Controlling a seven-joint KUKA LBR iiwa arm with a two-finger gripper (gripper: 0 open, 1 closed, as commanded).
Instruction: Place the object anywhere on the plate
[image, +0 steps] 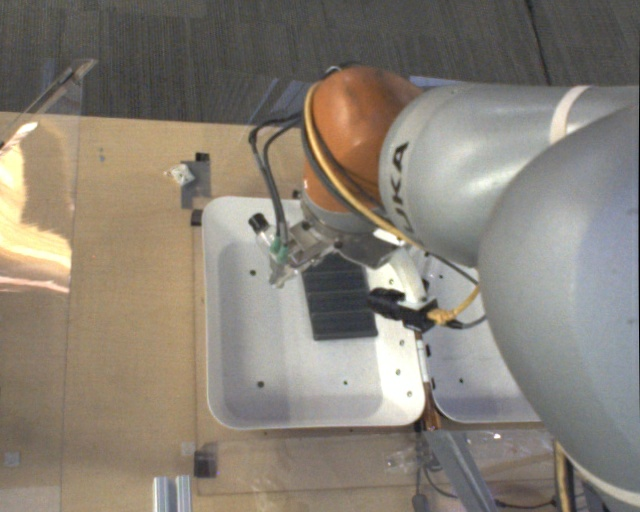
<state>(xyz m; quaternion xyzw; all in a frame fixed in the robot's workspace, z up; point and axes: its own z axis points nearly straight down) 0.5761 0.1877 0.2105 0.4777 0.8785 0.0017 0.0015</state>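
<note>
My gripper (340, 300) appears as a dark ribbed block, seen from above, hanging over the middle of the left white bin (250, 390). Directly above it is the arm's wrist with its orange band (355, 110), which covers the bin's upper right part. Whatever lies right under the wrist and gripper is hidden. A small fitting with a green tip (275, 252) sticks out on the wrist's left side, above the bin floor.
The right bin (470, 395) is mostly covered by the big grey arm. A black cable plug with yellow wire (412, 312) hangs by the bins' shared wall. Small black blocks (200, 185) (204, 462) sit on the wooden bench (100, 300) beside the left bin.
</note>
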